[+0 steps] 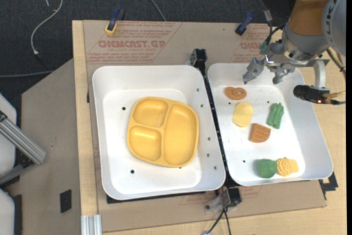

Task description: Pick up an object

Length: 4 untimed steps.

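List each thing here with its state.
Gripper: open, above right bin's far edge, holding nothing.
Tray: upright in left bin.
Pretzel, yellow piece, green piece, orange piece, green lump, corn: lying in right bin.

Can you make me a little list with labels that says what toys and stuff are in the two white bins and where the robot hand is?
left bin: yellow plastic plate with three compartments
right bin: six toy foods
far end: brown pretzel-shaped toy
middle: pale yellow rounded toy, green ridged toy, orange wedge toy
near end: green round toy touching yellow corn-like toy
gripper: open, over right bin's far end, holding nothing
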Motion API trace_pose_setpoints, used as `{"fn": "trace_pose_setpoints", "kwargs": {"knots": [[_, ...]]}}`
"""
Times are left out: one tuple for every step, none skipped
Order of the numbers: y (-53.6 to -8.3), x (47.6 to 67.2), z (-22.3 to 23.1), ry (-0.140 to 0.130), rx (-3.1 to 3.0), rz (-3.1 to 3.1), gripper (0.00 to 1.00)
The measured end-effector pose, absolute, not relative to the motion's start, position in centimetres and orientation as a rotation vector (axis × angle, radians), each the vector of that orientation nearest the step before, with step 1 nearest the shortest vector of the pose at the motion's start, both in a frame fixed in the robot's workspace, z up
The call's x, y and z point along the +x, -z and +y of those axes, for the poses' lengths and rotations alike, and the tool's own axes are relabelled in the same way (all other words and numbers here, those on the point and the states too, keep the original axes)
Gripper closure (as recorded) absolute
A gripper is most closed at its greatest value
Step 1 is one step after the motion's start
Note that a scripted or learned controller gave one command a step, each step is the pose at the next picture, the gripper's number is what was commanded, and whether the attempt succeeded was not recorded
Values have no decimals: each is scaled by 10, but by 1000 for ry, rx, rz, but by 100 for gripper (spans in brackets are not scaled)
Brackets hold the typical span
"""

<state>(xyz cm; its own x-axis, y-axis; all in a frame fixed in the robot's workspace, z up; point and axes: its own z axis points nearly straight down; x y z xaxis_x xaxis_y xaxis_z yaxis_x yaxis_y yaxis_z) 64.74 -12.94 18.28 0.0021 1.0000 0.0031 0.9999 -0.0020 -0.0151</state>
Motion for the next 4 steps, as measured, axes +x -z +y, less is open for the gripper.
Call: {"fn": "trace_pose_setpoints", "kwargs": {"knots": [[-191, 651, -129, 0, -2220, -2221, 0], [-147, 654, -134, -5, -2217, -2218, 0], [-102, 656, -127, -5, -2216, -2219, 0], [-87, 657, -126, 2, -2221, -2223, 0]]}}
